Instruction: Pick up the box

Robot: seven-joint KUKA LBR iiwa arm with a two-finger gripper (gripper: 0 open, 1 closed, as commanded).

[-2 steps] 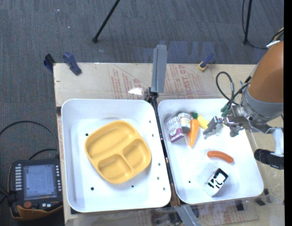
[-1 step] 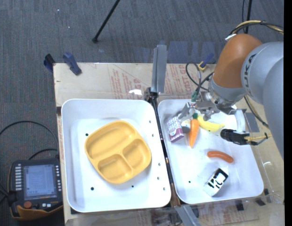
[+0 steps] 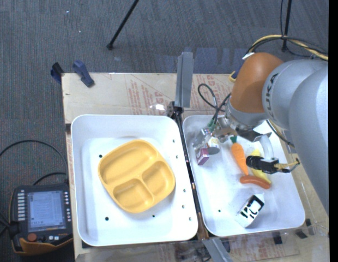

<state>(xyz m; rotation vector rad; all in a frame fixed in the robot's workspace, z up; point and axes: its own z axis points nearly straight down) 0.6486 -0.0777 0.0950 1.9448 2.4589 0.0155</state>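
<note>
Fingers open or closed: the slanted overhead view does not settle it, since the gripper (image 3: pixel 206 141) shows only as a pale metal cluster low over the top-left part of the right bin (image 3: pixel 297 207). The box (image 3: pixel 202 156), a small purple and white carton, lies just under that cluster, touching it or nearly so, close to the wall dividing the two bins. Whether it is actually clamped cannot be told.

Several risks follow from this. The box sits near the bin wall, so one side of the gripper may catch the wall or push the box against it rather than closing around it. A shallow hold on a corner would probably let the carton twist free on the lift. The carrot (image 3: pixel 238 156) lies near to the right, and a sideways nudge could drive the box into it.
</note>
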